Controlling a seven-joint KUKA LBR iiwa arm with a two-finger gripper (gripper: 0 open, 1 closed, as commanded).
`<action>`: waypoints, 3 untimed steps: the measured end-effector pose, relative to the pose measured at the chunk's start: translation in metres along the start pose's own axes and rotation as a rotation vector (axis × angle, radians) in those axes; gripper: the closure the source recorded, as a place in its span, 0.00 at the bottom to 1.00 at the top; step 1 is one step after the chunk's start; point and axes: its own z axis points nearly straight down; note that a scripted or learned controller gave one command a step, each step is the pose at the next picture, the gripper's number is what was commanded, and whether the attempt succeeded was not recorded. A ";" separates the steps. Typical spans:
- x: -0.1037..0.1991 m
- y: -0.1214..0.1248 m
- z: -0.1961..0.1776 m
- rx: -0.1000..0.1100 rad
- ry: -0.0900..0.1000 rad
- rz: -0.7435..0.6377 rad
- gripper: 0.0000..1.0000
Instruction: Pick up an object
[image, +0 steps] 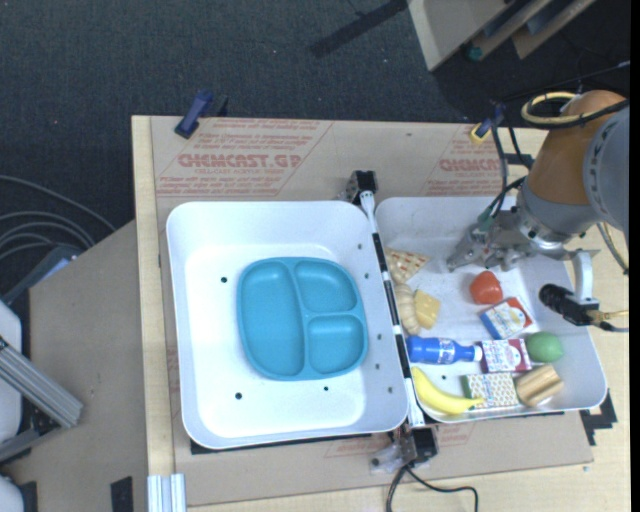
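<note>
We see the gripper (487, 250) low over the right bin (440, 215), near its far edge; we cannot tell how far open it is, and nothing shows in its grasp. A tomato (486, 288) lies just beside it. Toward the near edge sit a bottle (440, 351), banana (442, 396), cartons (503, 320) and a green ball (545, 347). A blue tray (301, 318) fills the left bin's (200, 250) middle.

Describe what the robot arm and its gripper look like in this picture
The arm is grey and rounded, with an orange band above the wrist. A yellow-and-black cable loops over its top. The gripper is a small grey metal assembly with dark cabling alongside it.
</note>
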 end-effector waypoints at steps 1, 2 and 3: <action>-0.005 0.029 0.008 0.060 -0.008 0.022 0.00; 0.026 0.029 0.011 0.064 0.001 0.019 0.00; 0.034 0.028 0.013 0.067 0.003 0.018 0.00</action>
